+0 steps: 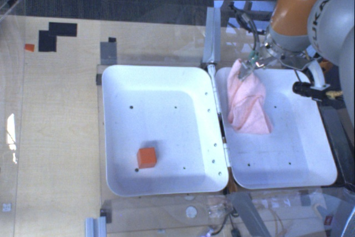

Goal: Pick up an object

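1. Two shallow white plastic bins sit side by side on a pale wooden bench (61, 119), and the right-hand bin (299, 169) is the landmark here: a crumpled pink cloth (249, 102) hangs over its upper left part, its lower folds appearing to rest on the floor.
2. At the cloth's top edge, the two-finger gripper (254, 61) of the grey KUKA arm (327, 14) appears clamped on a pinch of fabric, the cloth drawn up to a peak between its fingers.
3. Left of the right-hand bin, the left-hand bin (116, 91) holds a small orange cube (147, 157) near its lower left, well apart from the arm.
4. The risk, as judged: only a thin fold seems caught, so the fabric could slip free as the weight comes off the bin floor, or a trailing hem could snag on the divider between the bins.
5. Readable lettering: part of "KUKA" on the arm's grey casing.
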Controlling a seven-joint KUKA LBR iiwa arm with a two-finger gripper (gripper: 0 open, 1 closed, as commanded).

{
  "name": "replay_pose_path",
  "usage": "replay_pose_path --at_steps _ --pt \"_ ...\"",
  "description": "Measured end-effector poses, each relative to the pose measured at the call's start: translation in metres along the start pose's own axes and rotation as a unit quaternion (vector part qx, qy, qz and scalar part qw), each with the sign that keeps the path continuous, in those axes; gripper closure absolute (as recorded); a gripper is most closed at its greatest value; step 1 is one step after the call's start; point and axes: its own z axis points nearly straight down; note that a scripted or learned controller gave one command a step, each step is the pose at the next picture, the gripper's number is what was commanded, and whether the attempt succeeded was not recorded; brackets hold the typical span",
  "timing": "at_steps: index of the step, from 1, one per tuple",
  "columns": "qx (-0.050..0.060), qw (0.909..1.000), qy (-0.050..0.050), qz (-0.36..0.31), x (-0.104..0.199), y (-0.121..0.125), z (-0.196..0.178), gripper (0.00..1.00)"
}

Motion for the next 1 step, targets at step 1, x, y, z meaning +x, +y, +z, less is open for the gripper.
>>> replay_pose_path --at_steps 1 --pt "0.002 0.9895 0.0 0.145 -0.0047 -0.0032 0.0007 1.0"
